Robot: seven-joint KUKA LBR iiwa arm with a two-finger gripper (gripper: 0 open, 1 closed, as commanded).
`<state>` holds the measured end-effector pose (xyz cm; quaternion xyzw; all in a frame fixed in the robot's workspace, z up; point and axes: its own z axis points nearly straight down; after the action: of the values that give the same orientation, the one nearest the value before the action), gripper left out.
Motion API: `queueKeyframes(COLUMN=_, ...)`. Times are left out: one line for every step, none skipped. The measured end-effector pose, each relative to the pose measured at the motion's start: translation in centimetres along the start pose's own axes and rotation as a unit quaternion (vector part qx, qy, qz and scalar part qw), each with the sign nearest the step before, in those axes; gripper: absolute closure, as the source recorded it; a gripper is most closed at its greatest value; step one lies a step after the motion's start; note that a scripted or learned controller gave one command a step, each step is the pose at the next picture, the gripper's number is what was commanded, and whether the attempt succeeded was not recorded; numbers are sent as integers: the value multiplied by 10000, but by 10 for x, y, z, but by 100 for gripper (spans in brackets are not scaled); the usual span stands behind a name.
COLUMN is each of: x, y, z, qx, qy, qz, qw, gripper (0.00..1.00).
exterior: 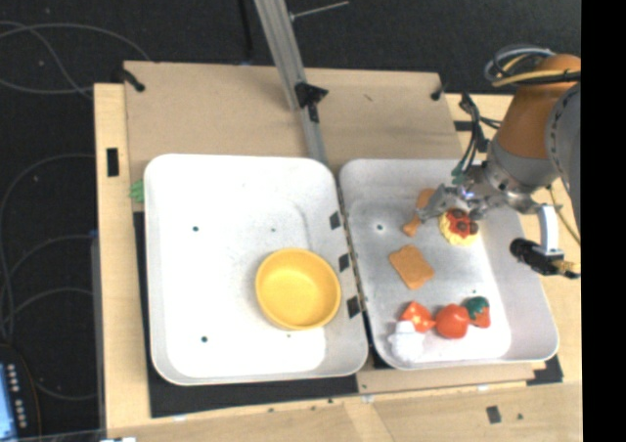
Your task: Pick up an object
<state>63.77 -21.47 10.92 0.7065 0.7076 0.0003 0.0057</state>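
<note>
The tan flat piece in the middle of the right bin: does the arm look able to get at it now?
Probably yes. The tan flat piece lies alone on the right bin floor, with nothing on top, and the gripper is just above it in the view.

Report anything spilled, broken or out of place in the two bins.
Nothing stands out. The yellow bowl sits upright in the left bin. The right bin holds loose small items: a tan piece, a red tomato-like toy and others. The claw hangs over a yellow-and-red item.
</note>
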Motion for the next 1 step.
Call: queueKeyframes(x=0, y=1, z=-10, qx=-17, qy=2, qz=-7, qw=10000, gripper=100)
